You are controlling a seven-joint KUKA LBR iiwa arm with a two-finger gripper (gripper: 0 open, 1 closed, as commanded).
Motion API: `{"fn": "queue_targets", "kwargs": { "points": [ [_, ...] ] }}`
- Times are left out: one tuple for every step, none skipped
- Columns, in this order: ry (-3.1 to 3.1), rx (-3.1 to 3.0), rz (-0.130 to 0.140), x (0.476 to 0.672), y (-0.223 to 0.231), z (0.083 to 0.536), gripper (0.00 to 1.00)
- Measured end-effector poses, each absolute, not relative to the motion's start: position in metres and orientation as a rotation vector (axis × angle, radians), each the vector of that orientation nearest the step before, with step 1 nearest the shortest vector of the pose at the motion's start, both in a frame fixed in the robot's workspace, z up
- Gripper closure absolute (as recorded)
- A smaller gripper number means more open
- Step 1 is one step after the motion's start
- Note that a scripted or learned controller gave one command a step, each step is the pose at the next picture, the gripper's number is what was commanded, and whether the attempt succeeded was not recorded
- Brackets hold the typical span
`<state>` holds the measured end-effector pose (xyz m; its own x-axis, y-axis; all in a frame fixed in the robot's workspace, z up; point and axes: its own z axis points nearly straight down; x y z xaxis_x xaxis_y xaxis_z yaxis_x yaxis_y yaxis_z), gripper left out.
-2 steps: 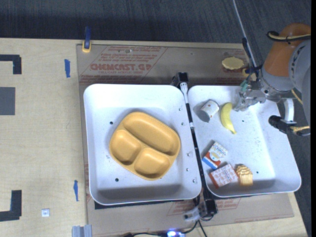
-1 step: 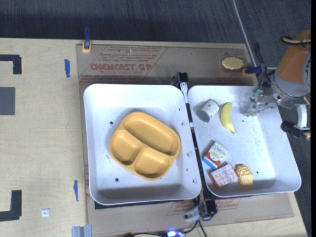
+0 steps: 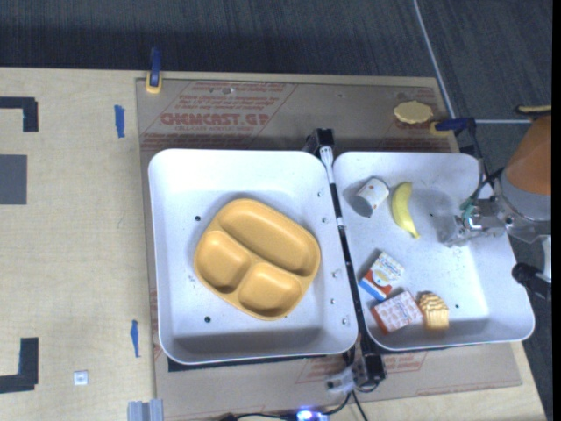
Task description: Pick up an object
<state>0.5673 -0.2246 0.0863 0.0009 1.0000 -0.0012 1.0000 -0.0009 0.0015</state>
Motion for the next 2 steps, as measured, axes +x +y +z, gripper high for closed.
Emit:
{"fn": "queue_targets", "kwargs": {
  "points": [
    [2.222,2.218,0.004,0.637,-0.137,0.088,1.00],
    [2.220,2.219,0.001,0.663,-0.188,0.086,1.00]
  ]
}}
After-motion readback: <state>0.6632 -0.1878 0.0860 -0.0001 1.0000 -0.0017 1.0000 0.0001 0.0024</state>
